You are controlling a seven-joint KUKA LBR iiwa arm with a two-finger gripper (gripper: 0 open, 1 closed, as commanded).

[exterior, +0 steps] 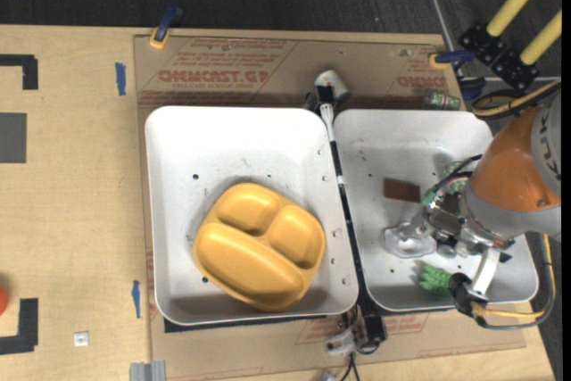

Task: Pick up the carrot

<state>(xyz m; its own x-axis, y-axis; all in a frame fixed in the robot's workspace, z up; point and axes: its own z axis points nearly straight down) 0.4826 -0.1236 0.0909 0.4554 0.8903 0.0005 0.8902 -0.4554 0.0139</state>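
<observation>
tool: grip unreadable, arm hides it | green item: part covered

Showing: yellow-ochre lumpy object in white left bin; brown block and green piece in white right bin.

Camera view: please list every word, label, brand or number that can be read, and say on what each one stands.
"CHEMCAST GP", red print, upside down, on the brown sheet behind the left bin.
Smaller red lines beside it: too blurred to read.
Red print on the sheet behind the right bin: partly covered and blurred, not readable.
Red print on the sheet's front edge, below the bins: too small to read.
Nothing readable on the bins, arm or yellow bread.
</observation>
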